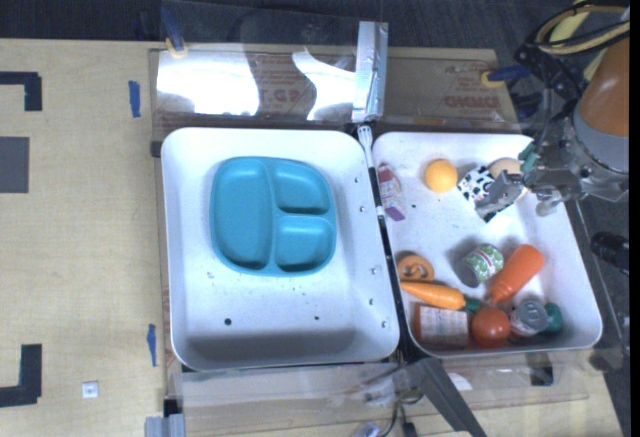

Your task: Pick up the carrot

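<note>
Carrot (516, 271) lies tilted in right bin (580, 255), low and right of centre, leafy end touching a red tomato (489, 325), just beside a green-white can (483, 261). A second, slimmer carrot (432, 294) lies near the bin's left wall, below a small donut-like piece (414, 268). Tool (520, 181) sits at the bin's upper right, by a black-and-white cow toy (476, 187); can't tell whether it grips anything. Orange ball (440, 175) to its left. Left bin (190, 225) holds a blue divided tray (272, 214).
</note>
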`<action>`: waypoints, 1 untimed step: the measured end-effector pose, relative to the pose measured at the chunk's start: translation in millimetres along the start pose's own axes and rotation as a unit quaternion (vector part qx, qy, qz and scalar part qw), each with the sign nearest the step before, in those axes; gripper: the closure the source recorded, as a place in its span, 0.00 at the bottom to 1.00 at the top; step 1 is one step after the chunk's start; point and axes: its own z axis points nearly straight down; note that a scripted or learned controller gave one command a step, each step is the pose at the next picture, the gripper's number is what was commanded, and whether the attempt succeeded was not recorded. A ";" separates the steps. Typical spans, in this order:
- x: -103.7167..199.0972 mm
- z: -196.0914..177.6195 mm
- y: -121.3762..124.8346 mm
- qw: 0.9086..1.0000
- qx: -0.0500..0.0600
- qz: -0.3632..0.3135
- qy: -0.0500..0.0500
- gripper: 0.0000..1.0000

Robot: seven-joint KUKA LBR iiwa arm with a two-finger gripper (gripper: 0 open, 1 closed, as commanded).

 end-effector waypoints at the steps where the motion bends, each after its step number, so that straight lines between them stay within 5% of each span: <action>1: -35.2 59.0 54.8 1.000 0.001 0.021 -0.001 0.00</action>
